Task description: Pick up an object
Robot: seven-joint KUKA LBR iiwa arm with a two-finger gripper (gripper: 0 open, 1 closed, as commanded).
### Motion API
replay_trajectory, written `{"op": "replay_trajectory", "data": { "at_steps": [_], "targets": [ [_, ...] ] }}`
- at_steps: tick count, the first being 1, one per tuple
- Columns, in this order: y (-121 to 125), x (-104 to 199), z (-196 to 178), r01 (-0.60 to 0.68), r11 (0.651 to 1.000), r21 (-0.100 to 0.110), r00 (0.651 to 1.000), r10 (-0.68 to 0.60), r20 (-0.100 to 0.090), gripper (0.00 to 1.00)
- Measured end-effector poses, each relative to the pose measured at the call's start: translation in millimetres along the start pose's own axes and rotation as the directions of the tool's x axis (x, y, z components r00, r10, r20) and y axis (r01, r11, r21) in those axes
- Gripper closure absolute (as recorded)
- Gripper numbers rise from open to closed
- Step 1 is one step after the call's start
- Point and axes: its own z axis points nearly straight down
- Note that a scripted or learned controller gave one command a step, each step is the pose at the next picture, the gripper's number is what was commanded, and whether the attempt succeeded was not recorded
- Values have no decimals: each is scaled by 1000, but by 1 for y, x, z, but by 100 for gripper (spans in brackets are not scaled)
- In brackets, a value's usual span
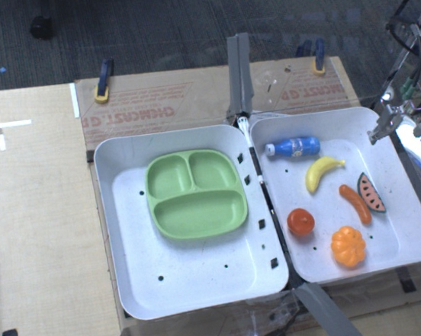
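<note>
**Toy food waits in the right bin as the arm stands at its far corner**

Six items lie in the right white bin (406, 253): a blue plastic bottle (292, 146) near the far edge, a yellow banana (321, 172), red sausage (354, 203), watermelon slice (370, 193), red tomato (301, 221) and orange pumpkin (348, 247). The gripper (389, 121), apparently at the far right corner, is too indistinct to judge its jaws. The banana lies left and nearward of it, long axis slanting.

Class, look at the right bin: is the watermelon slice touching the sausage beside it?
Cannot tell. In the camera view the watermelon slice lies right against the sausage, with no white floor visible between them along their lower halves.
</note>
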Motion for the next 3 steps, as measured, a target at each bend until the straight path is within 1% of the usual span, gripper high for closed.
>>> {"op": "replay_trajectory", "data": {
  "at_steps": [1,2,3],
  "targets": [
    [-31,-1,158,-44,999,1,999,44,0,0],
    [-54,10,183,-7,1000,0,1000,7,0,0],
    [-54,9,174,-10,1000,0,1000,10,0,100]
  ]
}}
